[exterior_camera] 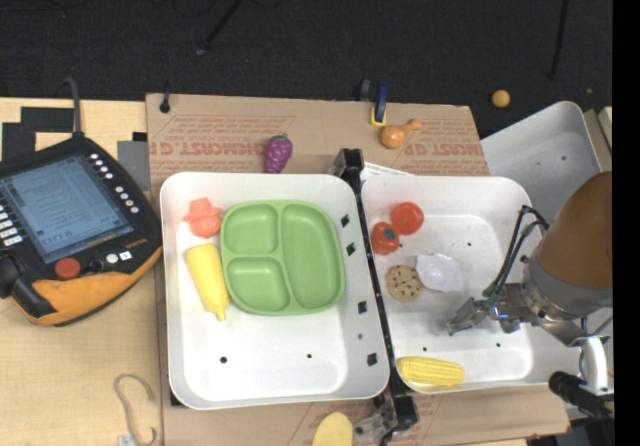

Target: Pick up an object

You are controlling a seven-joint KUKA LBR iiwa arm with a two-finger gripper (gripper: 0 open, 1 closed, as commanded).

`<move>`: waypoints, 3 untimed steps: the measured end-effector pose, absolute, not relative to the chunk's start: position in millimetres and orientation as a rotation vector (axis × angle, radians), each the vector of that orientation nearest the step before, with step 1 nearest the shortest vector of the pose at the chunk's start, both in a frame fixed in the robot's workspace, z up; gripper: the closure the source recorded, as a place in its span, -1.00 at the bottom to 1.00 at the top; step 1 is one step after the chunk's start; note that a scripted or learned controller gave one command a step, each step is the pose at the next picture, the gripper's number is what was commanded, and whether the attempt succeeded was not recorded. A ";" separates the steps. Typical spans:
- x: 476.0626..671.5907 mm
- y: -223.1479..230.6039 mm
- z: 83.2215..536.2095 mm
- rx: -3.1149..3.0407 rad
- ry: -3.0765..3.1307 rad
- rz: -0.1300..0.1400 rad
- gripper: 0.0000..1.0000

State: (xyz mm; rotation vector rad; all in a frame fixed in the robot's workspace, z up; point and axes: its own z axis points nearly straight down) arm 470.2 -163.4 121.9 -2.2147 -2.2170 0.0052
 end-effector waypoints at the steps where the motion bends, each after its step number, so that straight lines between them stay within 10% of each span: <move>1: 470.8 -161.3 86.2 -2.218 -2.222 0.001 -1.00; 2: 471.1 -163.6 98.5 -2.229 -2.215 -0.002 1.00; 3: 476.0 -172.2 144.9 -2.223 -2.222 -0.001 1.00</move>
